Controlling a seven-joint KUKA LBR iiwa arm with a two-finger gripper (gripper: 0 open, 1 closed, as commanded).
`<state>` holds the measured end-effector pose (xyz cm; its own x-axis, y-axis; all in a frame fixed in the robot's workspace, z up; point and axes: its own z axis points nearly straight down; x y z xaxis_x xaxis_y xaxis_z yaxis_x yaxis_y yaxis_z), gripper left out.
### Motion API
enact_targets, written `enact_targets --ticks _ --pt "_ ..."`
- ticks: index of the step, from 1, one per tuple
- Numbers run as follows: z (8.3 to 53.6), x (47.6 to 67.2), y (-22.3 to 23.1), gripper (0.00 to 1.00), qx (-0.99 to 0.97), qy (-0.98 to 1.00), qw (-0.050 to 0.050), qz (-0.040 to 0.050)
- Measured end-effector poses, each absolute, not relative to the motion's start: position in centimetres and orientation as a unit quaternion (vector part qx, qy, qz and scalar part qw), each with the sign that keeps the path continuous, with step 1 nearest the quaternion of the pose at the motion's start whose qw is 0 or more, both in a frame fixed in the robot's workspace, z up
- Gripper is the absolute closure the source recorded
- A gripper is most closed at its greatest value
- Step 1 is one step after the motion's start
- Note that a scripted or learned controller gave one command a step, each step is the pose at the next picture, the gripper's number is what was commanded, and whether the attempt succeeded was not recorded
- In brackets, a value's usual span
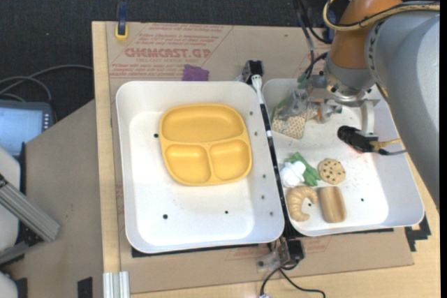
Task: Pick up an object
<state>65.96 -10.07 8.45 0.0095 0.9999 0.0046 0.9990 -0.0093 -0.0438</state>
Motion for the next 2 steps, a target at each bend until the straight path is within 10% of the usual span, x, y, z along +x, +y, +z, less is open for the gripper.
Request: enact_targets --ticks 1,2 --pt "8.4 66.3 -15.7 0.00 -0.710 -0.704 0.011 0.0051" --pt "8.2 66.1 -11.9 0.00 -0.709 -0.705 0.008 0.0095"
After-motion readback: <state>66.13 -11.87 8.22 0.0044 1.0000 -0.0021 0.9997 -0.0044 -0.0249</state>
